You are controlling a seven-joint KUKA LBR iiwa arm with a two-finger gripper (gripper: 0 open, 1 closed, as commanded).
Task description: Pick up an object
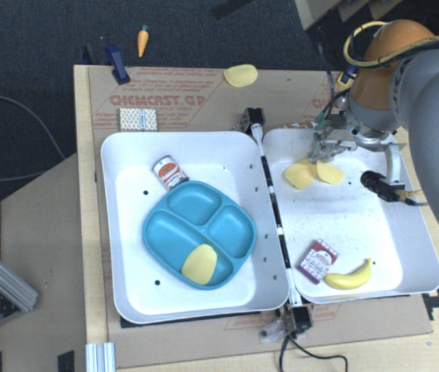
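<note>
White plastic, smooth and shallow with rounded corners, makes up both bins: the one on the view's left (126, 178) and the one on its right (394, 235), set side by side on a tan counter (95, 285) whose far edge carries red lettering that reads "CHEMCAST GP". In the left bin lies a glossy blue plate (196, 204) moulded into three compartments, and a pale yellow oval disc (199, 263) sits in its nearest one; a small can (170, 172) with a red and white label lies on its side just beyond the plate, its print too small to read. The right bin holds two flat pale yellow discs (300, 176) that overlap near its far left corner, a curved yellow banana (349, 276) at the near edge, and a small red packet (317, 260) just beside the banana's left end, its label unreadable. The grey arm (429, 107), orange band (390, 53) above the wrist, reaches in from the right and bends steeply down, so the fingers (322, 158) point at the bin floor right over the two discs; I cannot tell how far apart they stand or whether they touch a disc. Another yellow disc (240, 75) and a small speckled square packet (138, 118) rest on the counter behind the bins.
</note>
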